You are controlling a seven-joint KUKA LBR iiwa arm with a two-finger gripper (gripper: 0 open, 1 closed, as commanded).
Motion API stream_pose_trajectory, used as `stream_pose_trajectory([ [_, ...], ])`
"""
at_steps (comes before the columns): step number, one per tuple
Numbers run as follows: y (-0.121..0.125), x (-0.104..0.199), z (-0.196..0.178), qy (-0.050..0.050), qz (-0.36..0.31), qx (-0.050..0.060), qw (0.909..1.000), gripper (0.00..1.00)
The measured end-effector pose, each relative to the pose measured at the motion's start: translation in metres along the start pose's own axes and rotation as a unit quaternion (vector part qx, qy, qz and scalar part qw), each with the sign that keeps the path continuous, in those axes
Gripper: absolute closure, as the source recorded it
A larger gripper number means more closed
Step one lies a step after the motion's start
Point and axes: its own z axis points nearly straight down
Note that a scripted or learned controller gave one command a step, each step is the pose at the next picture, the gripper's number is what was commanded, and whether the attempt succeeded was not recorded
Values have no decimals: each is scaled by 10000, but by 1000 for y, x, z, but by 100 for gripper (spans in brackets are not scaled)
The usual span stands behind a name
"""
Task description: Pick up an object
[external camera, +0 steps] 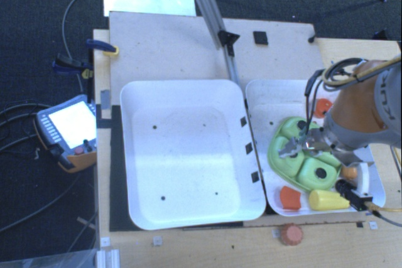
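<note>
In the right bin (pixel 267 97) lies a light green moulded toy (pixel 314 169) with a dark hole in its top. My gripper (pixel 292 149) hangs over the toy's left part, low and close to it, and whether it touches is unclear. The grey arm with its orange band (pixel 361 110) reaches in from the right and covers part of the bin. An orange-red block (pixel 289 198) and a yellow piece (pixel 326 199) lie near the front rim. An orange object (pixel 323 107) sits at the back, partly behind cables.
The left bin (pixel 188 154) adjoins the right one, joined by black clips. A slanted metal pole (pixel 207 3) crosses the back of the bench. A reddish disc (pixel 291 235) lies on the bench in front of the right bin. A teach pendant (pixel 68 132) rests at far left.
</note>
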Motion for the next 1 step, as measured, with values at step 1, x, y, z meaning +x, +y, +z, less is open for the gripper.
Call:
stream_pose_trajectory([
  [1,3,9,-11,81,-48,7,10000,100],
])
